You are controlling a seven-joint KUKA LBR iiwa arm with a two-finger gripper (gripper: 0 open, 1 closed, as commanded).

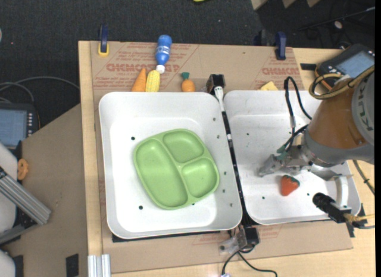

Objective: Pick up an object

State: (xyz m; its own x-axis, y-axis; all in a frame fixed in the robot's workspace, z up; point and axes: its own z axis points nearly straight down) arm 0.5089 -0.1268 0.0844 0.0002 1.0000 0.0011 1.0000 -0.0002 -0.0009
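Strawberry (289,185) lies in the right bin (262,210), just beside the gripper (275,165); jaws' state unclear; approach step, next a closing descent.

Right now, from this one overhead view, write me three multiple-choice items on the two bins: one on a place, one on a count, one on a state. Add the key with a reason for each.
1. Where does the strawberry lie?
A. in the right bin
B. on the green plate
C. on the floor

2. How many compartments does the green plate have?
A. two
B. three
C. five

3. How does the green plate sit in the left bin?
A. leaning against the wall
B. upside down
C. flat, hollows facing up

Key: 1 A, the red fruit rests on the right bin's white floor just below the hand. 2 B, two ridges part it into one long and two smaller hollows. 3 C, its rim and dividers face the camera.
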